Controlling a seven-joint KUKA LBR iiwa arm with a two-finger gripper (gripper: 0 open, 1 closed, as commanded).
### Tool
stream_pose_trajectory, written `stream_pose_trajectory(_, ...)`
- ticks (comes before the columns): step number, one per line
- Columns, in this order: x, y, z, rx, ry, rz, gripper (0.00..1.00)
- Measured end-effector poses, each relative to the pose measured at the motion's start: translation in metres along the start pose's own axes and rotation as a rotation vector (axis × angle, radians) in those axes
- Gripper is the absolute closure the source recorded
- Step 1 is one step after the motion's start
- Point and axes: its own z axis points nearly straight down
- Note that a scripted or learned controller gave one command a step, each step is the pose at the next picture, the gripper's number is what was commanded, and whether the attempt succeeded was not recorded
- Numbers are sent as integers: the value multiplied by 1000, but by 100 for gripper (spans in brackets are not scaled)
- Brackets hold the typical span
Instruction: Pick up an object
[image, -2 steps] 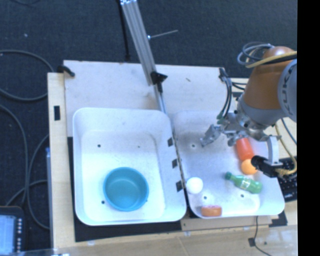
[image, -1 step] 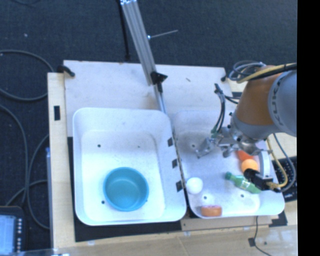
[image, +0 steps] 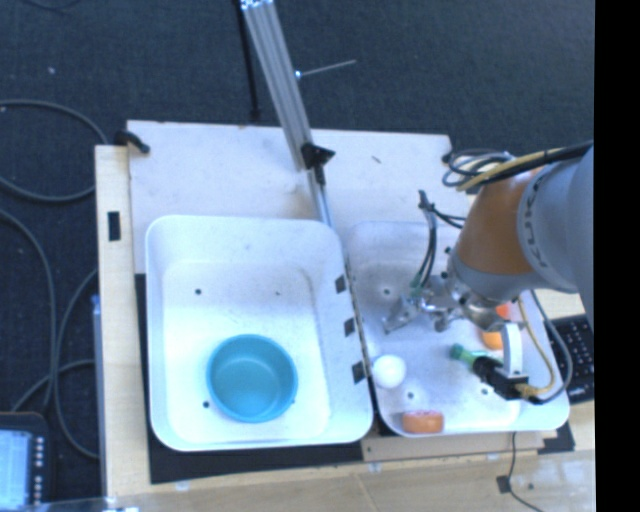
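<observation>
Gripper (image: 415, 312) at the end of my grey arm (image: 540, 225), which reaches in from the right with an orange band (image: 495, 230) above the wrist, sits low over the floor of the right bin (image: 375, 250), about in that bin's middle. I cannot tell whether it is open or closed. Closest to it is a white ball (image: 388, 371), lying just below and slightly left of it in the view, near the wall beside the left bin (image: 170, 300), and apart from the gripper. Farther below the gripper, against the right bin's near rim, lies an orange piece (image: 422, 422). To the gripper's lower right is a small green piece (image: 462, 352), and just beyond that, close under my wrist, a second orange piece (image: 492, 338); these are too small for me to tell their shapes. Well to the gripper's left, in the left bin, a blue bowl (image: 252, 377) stands upright toward the near side, on its own.
</observation>
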Motion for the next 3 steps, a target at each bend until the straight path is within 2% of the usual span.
stream_pose_trajectory(1, -2, 0, 16, -3, 0, 2, 0)
stream_pose_trajectory(2, -1, 2, 3, -8, 4, 9, 100)
stream_pose_trajectory(3, -8, 4, -43, -12, 3, 9, 100)
